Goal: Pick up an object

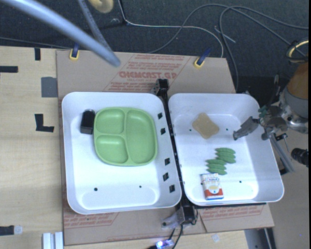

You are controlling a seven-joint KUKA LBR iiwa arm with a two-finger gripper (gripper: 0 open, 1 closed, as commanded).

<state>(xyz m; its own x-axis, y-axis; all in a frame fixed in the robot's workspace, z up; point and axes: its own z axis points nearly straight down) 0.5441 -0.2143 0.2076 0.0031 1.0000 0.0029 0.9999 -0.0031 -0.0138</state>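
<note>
In the right bin (259, 188) lie a tan bread-like slab (205, 125), two green pea pods (221, 161) and a small red and white carton (212, 186). The left bin (72, 154) holds a green divided plate (126, 136) with a small black block (87, 121) at its left side. My gripper (259, 130) hangs over the right bin's right rim, to the right of the tan slab and above the pods. It is open, its fingers spread with nothing between them.
Both bins stand on a cardboard sheet (150, 69) on the wooden bench. A black clip divider (166, 134) runs between the bins. Cables (217, 19) trail across the dark floor behind, and a grey pole (57, 19) crosses the upper left.
</note>
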